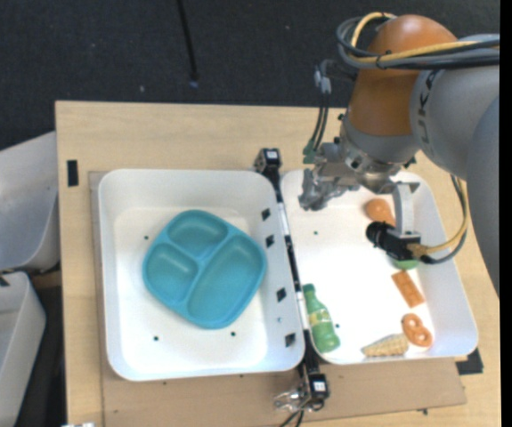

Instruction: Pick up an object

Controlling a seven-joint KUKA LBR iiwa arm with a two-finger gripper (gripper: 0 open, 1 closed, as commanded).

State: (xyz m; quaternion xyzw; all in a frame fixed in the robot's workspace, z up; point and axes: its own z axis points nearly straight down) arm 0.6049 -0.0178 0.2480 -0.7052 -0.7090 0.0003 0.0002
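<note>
A: What lies nearest the camera?
B: The front edge of the wooden worktop point(371, 397), bearing two white bins side by side. In the right bin point(345, 265), along its near wall, lie a green bottle point(321, 321) with a yellow neck, close to the divider between the bins; a pale wedge-shaped piece point(386, 347), apparently a toy food item; and, touching that wedge's right end, an orange pretzel-like piece point(418, 330).

A: And in the middle ground?
B: An orange oblong block point(407, 287) lies just behind the pretzel-like piece, near the right wall. Beyond it a small green item point(405, 261) is partly hidden by black hardware and cables hanging from the arm. The left bin point(117, 327) holds a blue compartment tray point(205, 268), lying flat and near its centre.

A: And farthest away?
B: A small rounded orange object point(379, 210) sits toward the far side of the right bin. Just to its left is the gripper point(312, 198), over the far left corner of that bin, near the divider. The fingers point downward with nothing visible between them; whether they are wide or narrow cannot be told. Above rises the grey arm with its orange band point(398, 60).
</note>
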